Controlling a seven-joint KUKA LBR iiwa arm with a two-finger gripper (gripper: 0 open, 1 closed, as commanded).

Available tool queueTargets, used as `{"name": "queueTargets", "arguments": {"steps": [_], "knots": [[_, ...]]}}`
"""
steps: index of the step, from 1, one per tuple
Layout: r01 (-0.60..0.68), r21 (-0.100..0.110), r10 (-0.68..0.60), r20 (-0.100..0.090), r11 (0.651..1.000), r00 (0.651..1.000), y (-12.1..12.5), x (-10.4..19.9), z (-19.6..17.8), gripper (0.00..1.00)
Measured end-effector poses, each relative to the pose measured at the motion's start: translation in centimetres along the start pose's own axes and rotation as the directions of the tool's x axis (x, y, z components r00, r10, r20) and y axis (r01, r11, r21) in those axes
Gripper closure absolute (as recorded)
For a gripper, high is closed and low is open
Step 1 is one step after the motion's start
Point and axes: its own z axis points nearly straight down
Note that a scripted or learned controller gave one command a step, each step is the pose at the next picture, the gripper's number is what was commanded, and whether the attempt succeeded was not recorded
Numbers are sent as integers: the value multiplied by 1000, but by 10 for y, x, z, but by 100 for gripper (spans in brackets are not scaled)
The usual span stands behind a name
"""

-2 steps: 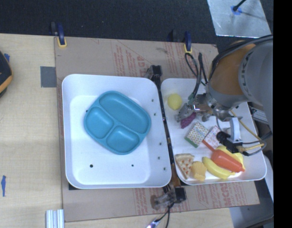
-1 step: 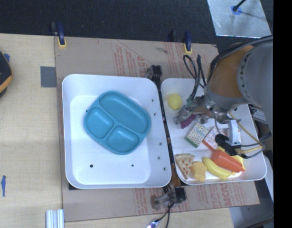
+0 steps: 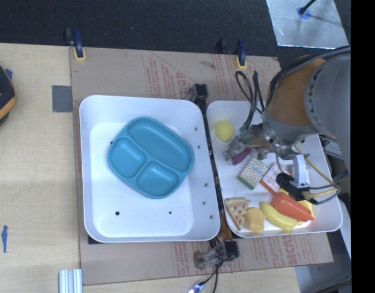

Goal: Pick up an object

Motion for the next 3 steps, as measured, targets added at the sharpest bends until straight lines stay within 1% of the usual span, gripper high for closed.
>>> {"name": "queueTargets", "arguments": {"steps": [1, 2, 3], "knots": [[2, -1, -2, 0, 1000, 1000, -88, -2, 1, 0], [2, -3, -2, -1, 1000, 1000, -113, -10, 1, 0], [5, 0, -5, 0, 1000, 1000, -114, -11, -9, 100]]}}
